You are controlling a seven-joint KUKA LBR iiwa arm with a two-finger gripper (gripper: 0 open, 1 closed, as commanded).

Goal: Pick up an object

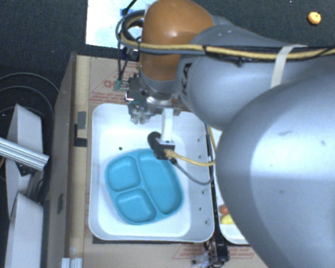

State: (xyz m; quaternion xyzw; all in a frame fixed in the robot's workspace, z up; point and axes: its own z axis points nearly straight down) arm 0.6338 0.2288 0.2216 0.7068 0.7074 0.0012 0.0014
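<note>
- The blue plate point(146, 186) is the only loose thing I can make out in the left bin point(97, 171). It's one of those divided ones with three compartments: two smaller on the left and near side, one bigger on the right.
- It lies flat on the bin floor, turned a bit diagonal, filling most of the middle and near part.
- The gripper point(138, 119) sits over the far end of that same bin, near the back wall and clearly apart from the plate. Honestly can't tell how far open it is, or whether it has hold of anything; too small and blurry.
- The arm point(282, 139) comes in from the right, orange band point(170, 26) above the wrist, and it covers most of the right bin point(234, 237).
- In the visible sliver of that bin there are a couple of small yellowish things point(226, 217). No idea what they are.
</note>
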